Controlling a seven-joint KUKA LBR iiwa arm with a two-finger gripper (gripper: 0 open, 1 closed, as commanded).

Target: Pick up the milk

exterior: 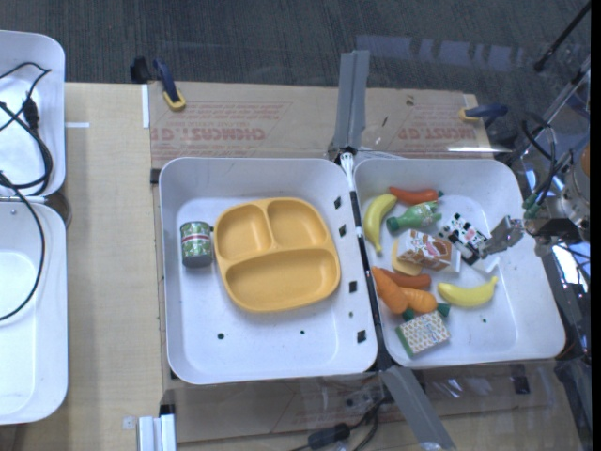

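Milk (463,232) boxy, cow-patterned carton; metal tool (500,237) just beside.

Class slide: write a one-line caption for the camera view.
Gripper beside the black-and-white milk carton among toy food in the right bin.

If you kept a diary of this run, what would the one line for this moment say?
stage: reaching | gripper: low in right bin, beside milk | milk: lying among toy food, not lifted | left bin: yellow plate, can

- A black-and-white cow-patterned milk carton (463,233) is seen in the right white bin (526,332), the metal two-finger gripper (498,241) poised just beside it.
- A yellow divided plate (277,253) is pictured in the left white bin (254,350).
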